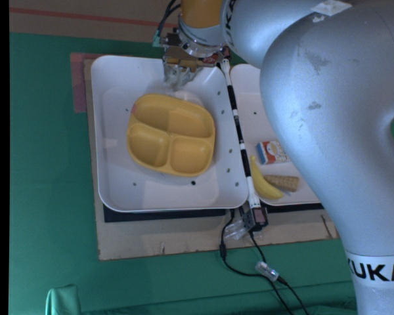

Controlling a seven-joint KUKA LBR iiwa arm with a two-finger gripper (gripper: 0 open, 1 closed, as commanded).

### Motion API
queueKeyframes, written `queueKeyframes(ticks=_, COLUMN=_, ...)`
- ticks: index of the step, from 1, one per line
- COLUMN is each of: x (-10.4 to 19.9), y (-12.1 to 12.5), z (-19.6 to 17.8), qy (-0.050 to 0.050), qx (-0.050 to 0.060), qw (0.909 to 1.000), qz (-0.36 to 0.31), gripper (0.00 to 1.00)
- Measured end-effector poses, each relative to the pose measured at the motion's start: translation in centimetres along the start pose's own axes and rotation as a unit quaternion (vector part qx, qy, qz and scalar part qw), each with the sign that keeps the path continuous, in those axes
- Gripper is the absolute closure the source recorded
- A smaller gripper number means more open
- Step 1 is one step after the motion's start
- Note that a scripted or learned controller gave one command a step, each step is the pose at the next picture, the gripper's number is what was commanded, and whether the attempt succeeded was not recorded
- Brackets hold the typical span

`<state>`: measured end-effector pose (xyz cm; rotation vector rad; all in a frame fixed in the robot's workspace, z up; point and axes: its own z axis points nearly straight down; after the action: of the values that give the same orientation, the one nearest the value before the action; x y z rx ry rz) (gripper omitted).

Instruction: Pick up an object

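The gripper hangs over the far edge of the left bin, just beyond the yellow plate; motion blur leaves it impossible to tell how the jaws stand. No object appears lifted, so the pick remains outstanding. The plate is smooth moulded plastic, rounded, with three compartments.

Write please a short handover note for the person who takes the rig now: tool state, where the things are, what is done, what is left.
Tool: low over the far edge of the left bin, just beyond the yellow divided plate; nothing seen in it.
Plate: flat in the left bin.
Right bin: banana, small carton, wafer near its front.
Done: nothing lifted.
Left: grasp and lift one object.
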<state>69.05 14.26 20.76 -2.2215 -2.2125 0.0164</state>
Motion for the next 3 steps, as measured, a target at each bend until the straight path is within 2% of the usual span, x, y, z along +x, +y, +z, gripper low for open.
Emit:
queueKeyframes(ticks=1, x=1.4, y=-2.9, z=1.7, qy=0.001, qx=-0.018, qw=0.9998, qz=0.000, gripper=1.00)
queueKeyframes(ticks=2, x=1.4, y=-2.6, z=-0.1, qy=0.003, qx=-0.024, qw=0.9997, qz=0.003, gripper=1.00)
queueKeyframes(ticks=3, x=-1.2, y=-6.9, z=1.3, qy=0.004, qx=-0.034, qw=0.9994, qz=0.002, gripper=1.00)
